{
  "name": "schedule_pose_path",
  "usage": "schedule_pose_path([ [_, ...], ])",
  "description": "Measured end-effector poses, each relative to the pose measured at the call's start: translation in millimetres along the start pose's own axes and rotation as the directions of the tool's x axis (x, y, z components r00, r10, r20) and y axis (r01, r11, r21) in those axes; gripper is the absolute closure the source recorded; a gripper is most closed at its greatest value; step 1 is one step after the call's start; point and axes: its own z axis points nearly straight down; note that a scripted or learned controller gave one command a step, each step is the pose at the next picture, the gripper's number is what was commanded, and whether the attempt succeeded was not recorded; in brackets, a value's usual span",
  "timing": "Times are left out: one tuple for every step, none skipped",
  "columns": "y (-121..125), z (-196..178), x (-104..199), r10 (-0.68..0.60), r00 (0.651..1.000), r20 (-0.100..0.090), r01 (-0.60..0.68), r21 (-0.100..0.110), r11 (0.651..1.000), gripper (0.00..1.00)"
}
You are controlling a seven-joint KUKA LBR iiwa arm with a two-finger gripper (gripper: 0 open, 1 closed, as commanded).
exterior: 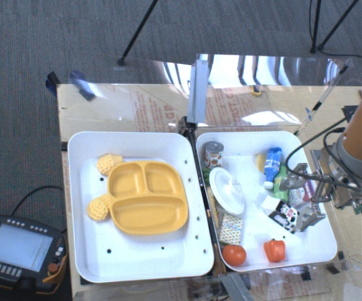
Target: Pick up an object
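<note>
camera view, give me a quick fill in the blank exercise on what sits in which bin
1. The yellow tray lies in the ____ bin.
2. The tomato sits to the ____ of the pepper.
3. The tray has ____ compartments.
4. The blue bottle lies in the ____ bin.

Missing words: left; left; three; right

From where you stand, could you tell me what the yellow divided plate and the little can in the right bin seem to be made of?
The yellow divided plate looks like moulded plastic with a smooth, slightly matte finish: even colour, rounded compartment ridges. The little can seems to be metal, judging by its grey rim and top, with a printed label around it; it is too small to be sure.
</note>
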Motion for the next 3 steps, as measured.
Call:
schedule_pose_path([
  [-35,177,-41,0.035,0.999,0.001,-0.035,-0.001,0.999,0.0],
  [-66,175,-94,-0.006,1.0,0.003,0.006,0.0,1.0,0.0],
  [-71,175,-135,0.034,0.999,0.004,-0.034,-0.001,0.999,0.0],
])
